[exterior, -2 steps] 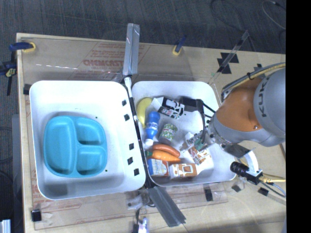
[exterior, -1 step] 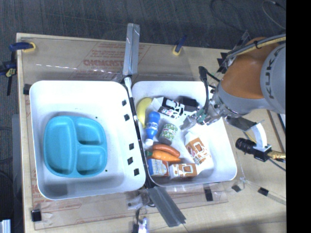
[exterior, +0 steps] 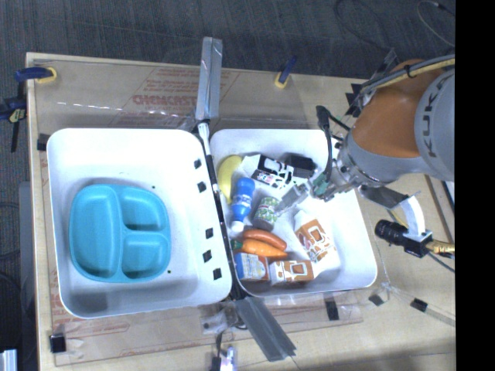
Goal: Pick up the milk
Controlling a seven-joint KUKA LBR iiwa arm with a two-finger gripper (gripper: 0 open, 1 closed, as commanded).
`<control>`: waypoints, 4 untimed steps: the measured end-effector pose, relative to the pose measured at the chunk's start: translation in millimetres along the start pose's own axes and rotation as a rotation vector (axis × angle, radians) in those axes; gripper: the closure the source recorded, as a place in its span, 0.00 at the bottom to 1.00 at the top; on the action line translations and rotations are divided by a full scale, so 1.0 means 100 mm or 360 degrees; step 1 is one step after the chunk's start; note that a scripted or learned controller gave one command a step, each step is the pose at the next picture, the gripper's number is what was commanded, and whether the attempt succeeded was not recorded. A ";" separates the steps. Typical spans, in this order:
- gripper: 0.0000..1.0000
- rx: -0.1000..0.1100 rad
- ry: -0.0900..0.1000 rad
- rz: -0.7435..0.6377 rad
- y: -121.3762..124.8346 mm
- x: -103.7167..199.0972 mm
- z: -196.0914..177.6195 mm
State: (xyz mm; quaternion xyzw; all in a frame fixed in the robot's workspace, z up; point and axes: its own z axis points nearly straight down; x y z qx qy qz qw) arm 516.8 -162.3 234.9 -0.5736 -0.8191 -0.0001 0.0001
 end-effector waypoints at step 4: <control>0.00 -0.0043 -0.0052 0.0154 -0.47 -0.42 1.17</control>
